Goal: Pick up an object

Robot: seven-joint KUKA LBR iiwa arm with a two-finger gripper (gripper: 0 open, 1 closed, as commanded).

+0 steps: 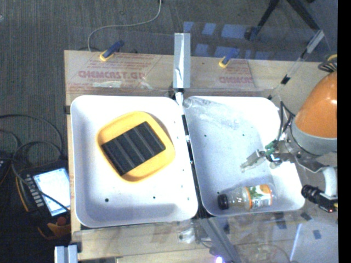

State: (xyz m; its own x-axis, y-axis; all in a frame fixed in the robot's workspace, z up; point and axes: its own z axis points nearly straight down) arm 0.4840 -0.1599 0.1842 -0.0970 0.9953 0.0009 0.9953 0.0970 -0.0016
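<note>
Bench [109, 75]: wooden board with red lettering under a clear sheet, bearing two shallow white bins side by side; two yellow-and-blue clamps sit at its far edge.
Left bin [88, 201]: holds a yellow tray [137, 146] with rounded corners, lying flat and turned at a slant, near the bin's middle.
Tray load: a black ribbed pad [134, 146] lies on the yellow tray, covering most of its top.
Right bin [230, 125]: holds a plastic bottle [247, 197] lying on its side along the near wall, black cap toward the left bin, orange-and-green label around its body.
Arm [323, 111]: grey with an orange band, entering from the right over the right bin's right rim.
Gripper [256, 160]: reaches leftward over the right bin's floor, above the bottle and apart from it; nothing shows between its fingers.
Gripper state: whether it is released or clenched, I cannot tell from this slant.
Floor: dark carpet with cables, and a handheld pendant with a lit screen left of the bench.
</note>
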